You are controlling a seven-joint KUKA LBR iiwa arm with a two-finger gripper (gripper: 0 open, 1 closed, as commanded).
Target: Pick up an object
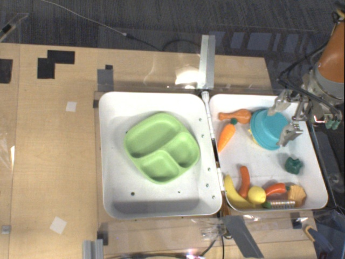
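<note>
The gripper (287, 117) sits spread open over the blue cup (268, 129) near the right bin's (318, 198) far edge, holding nothing. Risk as I see it: the fingers could slip off that rounded wall, or knock the cup into the carrot (226, 135) beside it.

Left bin (110, 144) held a divided plate (161, 146). Right bin (318, 177) held a cup (268, 128) at the back, carrot (226, 136) left of it, banana (235, 193) at the front.
</note>
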